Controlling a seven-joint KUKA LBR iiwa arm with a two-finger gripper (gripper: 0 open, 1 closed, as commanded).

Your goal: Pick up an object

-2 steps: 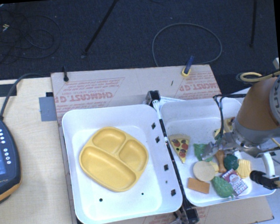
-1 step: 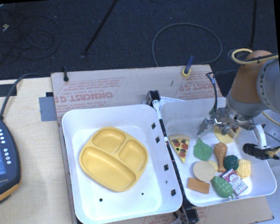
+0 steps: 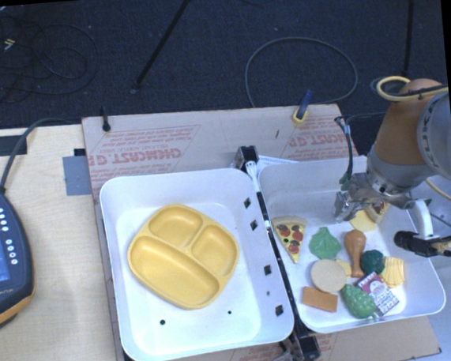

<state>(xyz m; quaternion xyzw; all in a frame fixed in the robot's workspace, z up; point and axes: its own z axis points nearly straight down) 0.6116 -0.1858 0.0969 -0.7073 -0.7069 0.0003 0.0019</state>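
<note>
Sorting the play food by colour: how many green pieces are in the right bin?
3: leafy piece beside the pizza slice, dark one by the drumstick, bumpy one at the front. Others may be hidden.

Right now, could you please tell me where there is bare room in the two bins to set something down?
Left bin: bare floor all round the yellow divided plate, widest along its near edge. Right bin: a bare strip at the far end, above the pizza slice and left of the gripper. Its near half is crowded with toy food, from the drumstick to the broccoli.
</note>
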